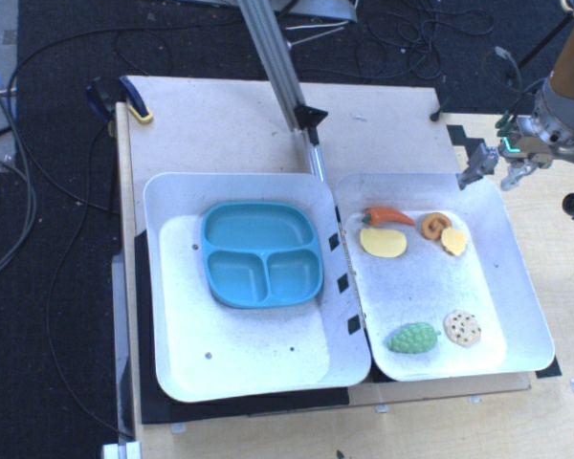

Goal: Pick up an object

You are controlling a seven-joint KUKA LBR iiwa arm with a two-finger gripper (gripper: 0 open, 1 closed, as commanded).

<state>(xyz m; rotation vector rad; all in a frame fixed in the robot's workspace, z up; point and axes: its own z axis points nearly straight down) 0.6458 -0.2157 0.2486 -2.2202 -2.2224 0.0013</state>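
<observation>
Dark carpet strewn with cables surrounds a pale bench (230, 122) carrying two shallow white bins. Left bin (172, 352): a smooth blue plastic tray (262, 254) with three compartments. Right bin (517, 295): an orange carrot (390, 216), a flat yellow piece (384, 244), a curled pretzel (434, 224), a small yellow chunk (453, 243), a knobbly green lump (411, 338) and a round speckled cookie (462, 329), mostly lying apart. Beyond that bin's far right corner hovers the gripper (496, 168), apparently released and holding nothing. The lump's bumpy bulk probably offers the surest grasp; a straight descent, well centred, would likely serve best.
</observation>
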